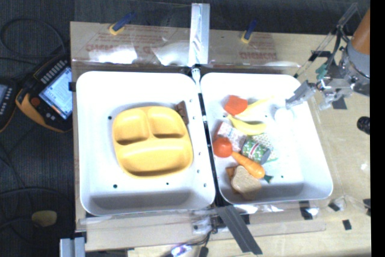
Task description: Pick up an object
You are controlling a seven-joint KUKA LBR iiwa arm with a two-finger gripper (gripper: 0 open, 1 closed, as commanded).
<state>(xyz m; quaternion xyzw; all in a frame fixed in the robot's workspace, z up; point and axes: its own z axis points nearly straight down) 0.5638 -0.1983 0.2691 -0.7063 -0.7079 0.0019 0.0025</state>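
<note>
Yellow caught the eye first in the camera view: a moulded yellow tray (153, 140) lay in the left bin (90, 129), and over in the right bin (304, 153) a banana (248, 124) sat in the middle of a small heap. Around it were a red-orange piece (236, 105) toward the far wall, a round red tomato (222, 147) by the divider, a carrot (249, 165) slanting toward the near side, a slice of bread (245, 180) at the near wall, and a printed packet (257, 148) between them. The pincer (299, 96) hung over that bin's far right corner, well apart from the heap, with nothing visibly in it; whether it was open or closed I could not tell. The banana looked the likeliest pick: light, smooth, probably hard plastic and a bit slippery, so a grip across its thick middle seemed safest.
</note>
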